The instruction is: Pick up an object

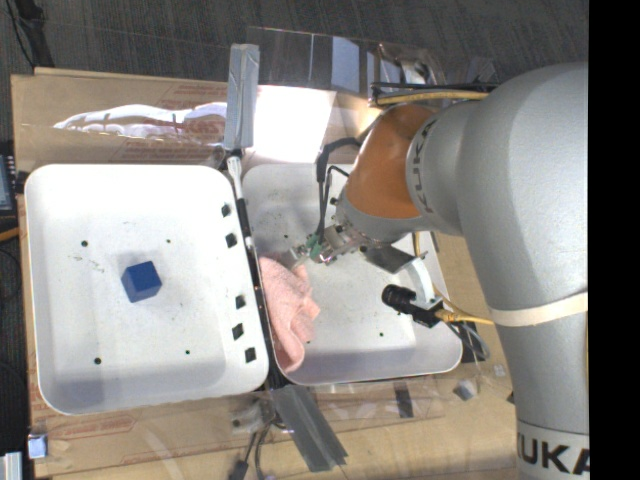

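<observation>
1. A pink cloth [288, 303] lies crumpled in the right bin [350, 363], pressed against that bin's left wall and running from about the middle of the wall toward the near edge (its near end reaches almost to the bin's near-left corner).
2. The gripper [318, 251] hangs over the right bin, just beyond the cloth's far end and slightly to its right; its tip is close above the cloth's top edge, but whether it touches the fabric I cannot tell, and nothing is visibly held.
3. How the gripper is set, wide or narrow, cannot be told from this angle, since the wrist covers most of it.
4. The arm [500, 178] comes in from the right, large and grey, with its orange band [385, 168] above the wrist; it covers the right and far-right parts of the right bin.
5. A black cable fitting [408, 302] juts from the wrist over the bin's floor, to the right of the cloth and well apart from it.
6. A blue cube [141, 280] sits alone on the floor of the left bin [60, 388], left of centre (well apart from the cloth, with the divider between the two bins in between).
7. Black clips [237, 268] run along that shared divider.
8. Beyond the left bin, a clear plastic bag [140, 123] lies flat on the brown bench [30, 108].
</observation>
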You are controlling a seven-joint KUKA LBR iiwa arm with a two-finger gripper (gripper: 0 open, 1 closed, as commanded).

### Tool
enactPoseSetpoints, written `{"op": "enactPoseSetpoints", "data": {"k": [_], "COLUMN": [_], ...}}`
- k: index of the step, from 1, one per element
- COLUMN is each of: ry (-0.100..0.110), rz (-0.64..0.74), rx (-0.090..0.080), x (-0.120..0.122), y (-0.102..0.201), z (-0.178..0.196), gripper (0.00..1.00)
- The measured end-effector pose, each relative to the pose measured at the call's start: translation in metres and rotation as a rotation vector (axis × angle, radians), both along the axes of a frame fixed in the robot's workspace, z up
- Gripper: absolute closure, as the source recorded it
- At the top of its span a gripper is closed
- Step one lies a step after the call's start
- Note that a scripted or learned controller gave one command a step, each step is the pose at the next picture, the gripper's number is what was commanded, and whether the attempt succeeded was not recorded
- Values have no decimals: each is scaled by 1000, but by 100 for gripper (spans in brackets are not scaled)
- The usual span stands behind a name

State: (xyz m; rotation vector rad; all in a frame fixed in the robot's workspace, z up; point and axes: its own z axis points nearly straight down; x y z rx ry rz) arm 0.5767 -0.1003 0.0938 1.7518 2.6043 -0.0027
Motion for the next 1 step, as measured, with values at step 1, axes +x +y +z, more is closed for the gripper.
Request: {"op": "enactPoseSetpoints", "data": {"k": [1], "ry": [1], "rz": [75], "rx": [3], "x": [-78], "y": [-11], "z": [-1], "gripper": [0]}}
